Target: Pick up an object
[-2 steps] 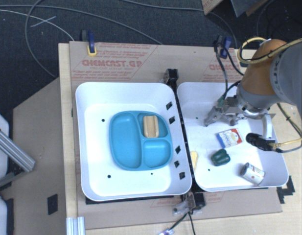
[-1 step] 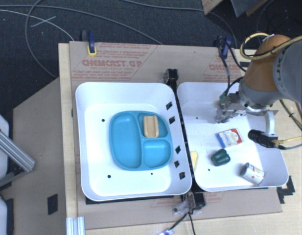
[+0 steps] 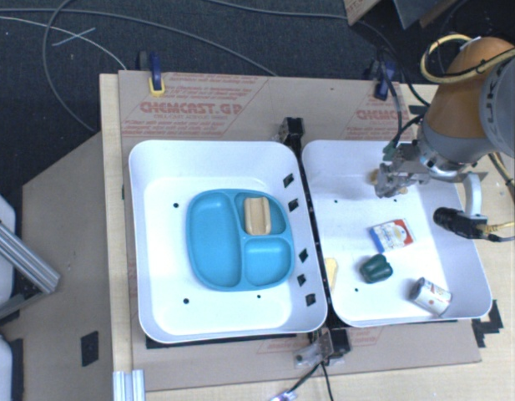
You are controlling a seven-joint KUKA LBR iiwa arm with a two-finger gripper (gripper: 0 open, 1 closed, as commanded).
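White bins, claw [image 3: 389,184] over the right bin [image 3: 349,170].
Claw state unclear. Below it: small box [image 3: 391,236], green object [image 3: 376,268], can [image 3: 430,296]. Far left: blue tray [image 3: 215,241] holding tan block [image 3: 256,215].

The arm [image 3: 470,90] is cut off by the right edge, so its upper links are out of sight. The gripper [image 3: 391,182] is small and blurred, its tip lost in dark shapes. Print on the small blue-and-white packet [image 3: 391,236] is too fine to read. The pale yellow piece [image 3: 330,272] lies half hidden behind the right bin's [image 3: 349,316] rim.
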